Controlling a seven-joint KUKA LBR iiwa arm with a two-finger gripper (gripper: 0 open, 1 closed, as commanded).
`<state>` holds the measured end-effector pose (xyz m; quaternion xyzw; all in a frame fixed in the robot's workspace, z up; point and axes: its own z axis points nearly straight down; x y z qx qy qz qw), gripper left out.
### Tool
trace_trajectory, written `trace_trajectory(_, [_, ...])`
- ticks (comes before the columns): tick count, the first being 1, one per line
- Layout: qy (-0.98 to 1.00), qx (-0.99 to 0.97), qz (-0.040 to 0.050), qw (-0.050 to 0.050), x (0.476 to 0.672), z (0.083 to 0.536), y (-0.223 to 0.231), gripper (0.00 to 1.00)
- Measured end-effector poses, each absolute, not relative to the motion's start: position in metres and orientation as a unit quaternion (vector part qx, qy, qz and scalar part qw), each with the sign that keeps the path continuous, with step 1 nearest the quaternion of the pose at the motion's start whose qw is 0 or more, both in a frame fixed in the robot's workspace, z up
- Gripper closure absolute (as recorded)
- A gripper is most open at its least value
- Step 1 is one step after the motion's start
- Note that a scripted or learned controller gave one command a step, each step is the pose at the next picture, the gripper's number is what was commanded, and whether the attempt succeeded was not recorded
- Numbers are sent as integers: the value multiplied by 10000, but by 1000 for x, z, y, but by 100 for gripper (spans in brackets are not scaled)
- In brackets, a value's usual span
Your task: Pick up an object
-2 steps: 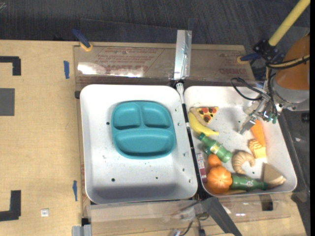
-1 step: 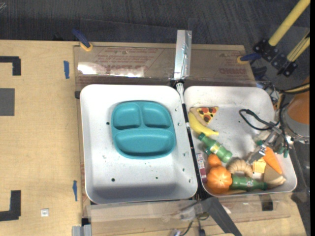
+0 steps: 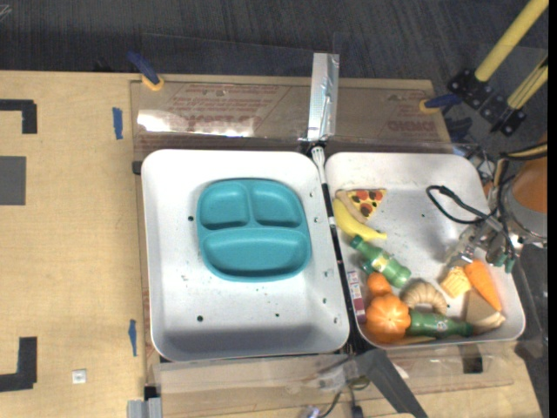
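Observation:
The right bin [image 3: 409, 177] holds a heap of toy foods along its left and front sides. Among them are a pizza slice [image 3: 364, 201], a yellow banana [image 3: 355, 225], a green bottle [image 3: 383, 264], an orange pumpkin [image 3: 387, 316], a tan croissant [image 3: 422, 294], a yellow cheese piece [image 3: 454, 279], an orange carrot [image 3: 483, 286] and a green cucumber [image 3: 439, 325]. My gripper [image 3: 477, 249] reaches in from the right edge. It hangs low over the bin's right side, just above the cheese piece and the carrot. Nothing can be made out in its grasp.
A teal divided plate [image 3: 252, 229] lies in the left bin [image 3: 174, 303]. A black cable loop [image 3: 448, 203] trails over the right bin's back. The arm's orange band [image 3: 529, 190] sits at the right edge. A metal strip [image 3: 322, 94] stands behind the bins.

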<state>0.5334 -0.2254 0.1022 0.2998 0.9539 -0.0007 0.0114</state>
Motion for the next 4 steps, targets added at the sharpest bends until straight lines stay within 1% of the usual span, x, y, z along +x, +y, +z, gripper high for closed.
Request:
trace_trajectory(1, [9602, 2792, 21, 69, 558, 172, -143, 100])
trace_trajectory(2, [9593, 2824, 6, 31, 555, 168, -147, 0])
trace_trajectory(3, [9753, 2208, -25, 53, 525, 96, -102, 0])
trace_trajectory(4, [9678, 2515, 4, 80, 593, 184, -132, 0])
